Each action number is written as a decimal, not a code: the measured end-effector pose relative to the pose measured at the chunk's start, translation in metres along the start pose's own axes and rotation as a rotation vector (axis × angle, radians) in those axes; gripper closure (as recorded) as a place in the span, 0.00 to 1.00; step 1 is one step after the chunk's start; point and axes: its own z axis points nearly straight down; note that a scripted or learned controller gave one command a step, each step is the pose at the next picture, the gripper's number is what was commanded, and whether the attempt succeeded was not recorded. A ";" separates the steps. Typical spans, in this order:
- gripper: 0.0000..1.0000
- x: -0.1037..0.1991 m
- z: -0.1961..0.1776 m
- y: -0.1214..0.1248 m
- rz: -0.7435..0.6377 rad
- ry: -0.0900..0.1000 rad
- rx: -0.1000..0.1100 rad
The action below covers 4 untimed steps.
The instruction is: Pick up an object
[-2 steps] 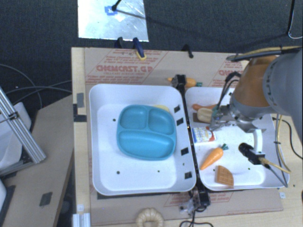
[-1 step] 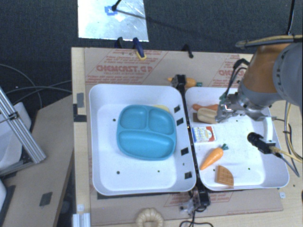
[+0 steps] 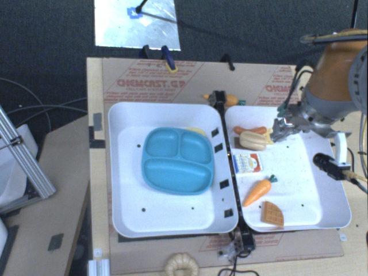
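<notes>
End effector (image 3: 278, 130) low in right bin (image 3: 330, 209), beside hot dog (image 3: 253, 138).

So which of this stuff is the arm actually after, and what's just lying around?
Belongs to the job:
gripper
hot dog
carrot
waffle
packet
right bin

Lying about:
blue tray in the left bin
foil sheet
clamp
pretzel

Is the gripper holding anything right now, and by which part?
Cannot be told. The gripper is low in the right bin, right beside the hot dog, but no grasp is visible.
</notes>
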 end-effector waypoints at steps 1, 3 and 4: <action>1.00 0.000 -0.017 0.001 0.000 0.000 0.001; 1.00 0.110 -0.012 -0.028 -0.003 0.001 0.005; 1.00 0.154 -0.012 -0.043 -0.003 0.001 0.004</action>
